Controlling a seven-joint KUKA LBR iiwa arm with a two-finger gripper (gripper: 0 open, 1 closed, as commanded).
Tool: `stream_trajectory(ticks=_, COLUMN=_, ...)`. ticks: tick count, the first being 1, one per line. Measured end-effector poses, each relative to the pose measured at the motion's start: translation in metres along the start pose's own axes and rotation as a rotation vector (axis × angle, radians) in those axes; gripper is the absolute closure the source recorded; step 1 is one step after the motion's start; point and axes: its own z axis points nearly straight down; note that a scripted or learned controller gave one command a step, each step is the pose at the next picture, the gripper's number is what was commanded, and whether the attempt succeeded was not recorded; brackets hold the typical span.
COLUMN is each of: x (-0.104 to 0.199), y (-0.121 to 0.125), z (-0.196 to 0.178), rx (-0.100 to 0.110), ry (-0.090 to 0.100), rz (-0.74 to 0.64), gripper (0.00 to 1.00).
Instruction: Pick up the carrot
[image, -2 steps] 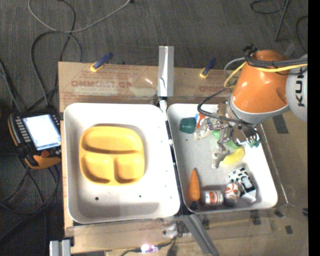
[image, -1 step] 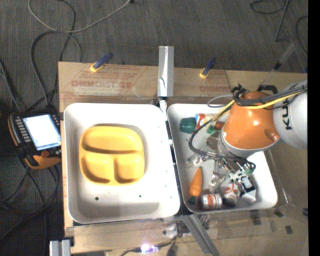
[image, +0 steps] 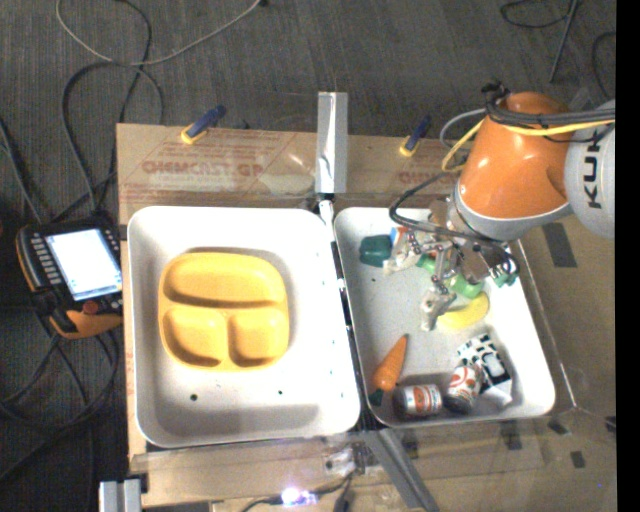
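Camera view: carrot (image: 391, 363) beside can (image: 418, 400), unobstructed.

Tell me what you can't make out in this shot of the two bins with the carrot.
- Pincer in the camera view: too small and blurred against the clutter to judge its state.
- Green object: partly covered by the wrist hardware, identity unclear.
- Yellow object: partly hidden by the pincer, shape uncertain.
- Can label: too small to read.
- Carrot lies in plain sight, apart from the pincer.
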Motion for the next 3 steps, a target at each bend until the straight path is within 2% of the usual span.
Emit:
stream_trajectory(ticks=1, x=0.044, y=0.002, z=0.093, rx=0.005, ry=-0.009, rz=-0.086, gripper=0.00)
stream_trajectory(ticks=2, x=0.042, y=0.001, z=0.083, rx=0.008, ry=-0.012, rz=-0.084, gripper=1.00)
stream_trajectory(ticks=3, x=0.043, y=0.082, z=0.001, rx=0.000, ry=0.003, rz=-0.169, gripper=1.00)
